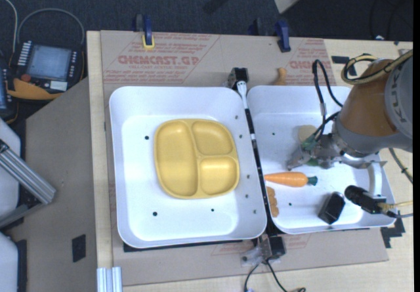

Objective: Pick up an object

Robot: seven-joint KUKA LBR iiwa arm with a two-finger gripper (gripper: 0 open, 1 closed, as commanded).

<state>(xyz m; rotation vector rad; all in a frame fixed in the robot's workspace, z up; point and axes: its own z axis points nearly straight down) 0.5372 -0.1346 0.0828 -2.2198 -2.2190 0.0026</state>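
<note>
Orange plastic marks the likeliest target: a toy carrot (287,180) with a green stub at its right end lies flat on the floor of the right bin (279,110), near the bin's left wall and front. Just beside its left tip a small brown piece (271,200) is seen, and a black block (331,208) rests toward the front right corner. A pale, flat item (306,132) lies further back. The left bin (125,153) carries a yellow divided plate (195,157).

The gripper (310,156) is placed low over the right bin, just behind the carrot's right half and apart from it. Nothing is seen held between the jaws; whether they are spread or closed cannot be told, as the wrist hides them.

The step in hand is judged to be the approach, with no grasp made. A short shift forward over the carrot's middle would be called for, the jaws set across its narrow width, then lowered and closed.
</note>
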